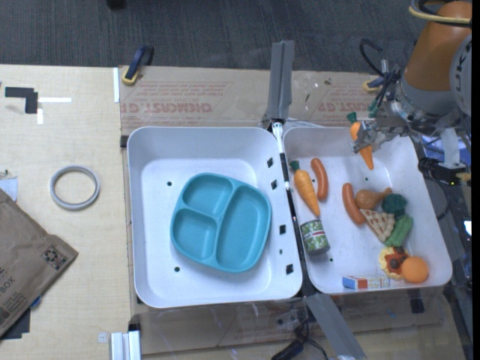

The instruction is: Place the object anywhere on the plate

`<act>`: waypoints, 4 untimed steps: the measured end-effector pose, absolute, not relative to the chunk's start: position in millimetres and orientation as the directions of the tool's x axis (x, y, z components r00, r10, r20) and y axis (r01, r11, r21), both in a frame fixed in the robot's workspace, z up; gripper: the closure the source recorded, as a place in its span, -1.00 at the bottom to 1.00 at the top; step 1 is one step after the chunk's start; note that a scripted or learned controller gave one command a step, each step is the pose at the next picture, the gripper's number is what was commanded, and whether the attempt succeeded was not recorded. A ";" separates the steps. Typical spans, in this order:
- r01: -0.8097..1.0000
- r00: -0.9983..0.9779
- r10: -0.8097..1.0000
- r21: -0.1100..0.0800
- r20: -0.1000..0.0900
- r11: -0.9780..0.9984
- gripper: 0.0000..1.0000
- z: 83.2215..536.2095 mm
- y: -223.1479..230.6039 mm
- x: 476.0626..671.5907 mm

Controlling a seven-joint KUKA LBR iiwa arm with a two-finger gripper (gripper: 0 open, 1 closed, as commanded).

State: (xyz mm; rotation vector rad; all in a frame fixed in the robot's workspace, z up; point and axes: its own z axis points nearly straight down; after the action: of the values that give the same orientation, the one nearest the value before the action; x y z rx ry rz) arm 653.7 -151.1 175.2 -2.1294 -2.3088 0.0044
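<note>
Carrying a small orange carrot (365, 154), point down, our tool (363, 138) looks pinched on its top end, over the far corner of the right bin (435, 223). We'd keep it raised, since the bin walls and center divider (283, 193) sit between it & the target. Next we'd travel left to the teal plate (222, 222) in the left bin (142, 223), stop over a compartment, lower, then let go. Grip looks thin, so no fast swings.
</note>
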 end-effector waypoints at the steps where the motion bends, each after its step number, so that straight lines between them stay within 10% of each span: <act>1: 0.982 0.187 0.982 -0.007 -0.001 -0.187 1.00 109.5 -105.8 589.7; 2: 0.997 -0.075 0.997 -0.005 -0.001 0.075 1.00 188.5 -34.8 576.1; 3: 0.983 -0.183 0.983 -0.005 -0.002 0.183 1.00 294.1 56.0 510.0; 4: 0.970 -0.244 0.970 -0.008 -0.002 0.244 1.00 209.4 123.9 522.1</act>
State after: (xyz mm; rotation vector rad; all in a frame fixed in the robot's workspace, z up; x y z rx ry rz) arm 522.1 123.9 209.4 -1.9295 -2.4745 0.0115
